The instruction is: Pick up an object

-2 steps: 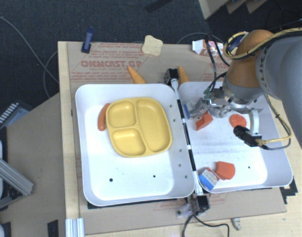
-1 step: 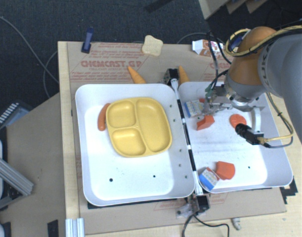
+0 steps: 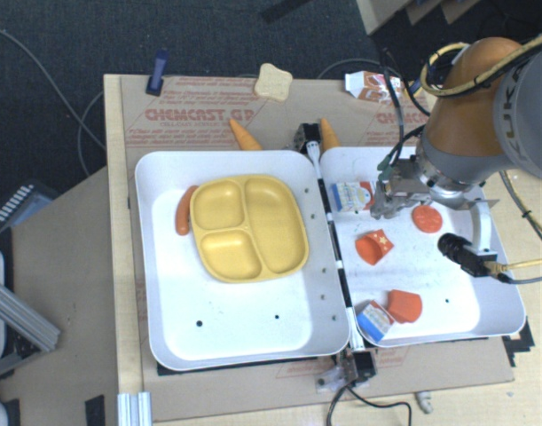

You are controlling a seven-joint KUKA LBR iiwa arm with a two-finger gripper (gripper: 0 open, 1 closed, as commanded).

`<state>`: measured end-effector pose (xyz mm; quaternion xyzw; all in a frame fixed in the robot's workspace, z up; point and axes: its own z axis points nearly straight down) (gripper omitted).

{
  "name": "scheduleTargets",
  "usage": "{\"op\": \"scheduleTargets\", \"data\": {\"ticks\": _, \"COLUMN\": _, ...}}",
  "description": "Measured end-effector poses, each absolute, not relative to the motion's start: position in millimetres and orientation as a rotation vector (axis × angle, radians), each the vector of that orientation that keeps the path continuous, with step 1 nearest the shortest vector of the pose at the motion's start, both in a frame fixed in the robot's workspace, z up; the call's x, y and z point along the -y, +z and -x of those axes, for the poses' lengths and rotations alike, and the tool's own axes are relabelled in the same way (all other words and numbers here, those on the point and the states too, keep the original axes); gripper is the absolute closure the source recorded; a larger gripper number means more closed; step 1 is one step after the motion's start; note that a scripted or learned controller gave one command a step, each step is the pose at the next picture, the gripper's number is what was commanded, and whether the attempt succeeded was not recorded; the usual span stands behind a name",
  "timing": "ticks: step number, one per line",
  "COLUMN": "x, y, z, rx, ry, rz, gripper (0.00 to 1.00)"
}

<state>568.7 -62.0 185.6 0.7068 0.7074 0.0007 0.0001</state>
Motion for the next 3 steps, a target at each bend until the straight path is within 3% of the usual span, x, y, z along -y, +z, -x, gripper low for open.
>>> {"op": "scheduleTargets", "data": {"ticks": 1, "x": 62.3, "y": 184.6, "z": -568.0, "rx": -2.223, "ry": 0.000, "rz": -2.222, "gripper": 0.00}}
{"op": "scheduleTargets", "data": {"ticks": 2, "x": 99.6, "y": 84.3, "z": -538.7, "rx": -2.221, "ry": -0.001, "rz": -2.222, "gripper": 0.00}}
{"op": "scheduleTargets", "data": {"ticks": 3, "x": 98.7, "y": 84.4, "z": -547.4, "rx": -2.220, "ry": 0.001, "rz": -2.221, "gripper": 0.00}}
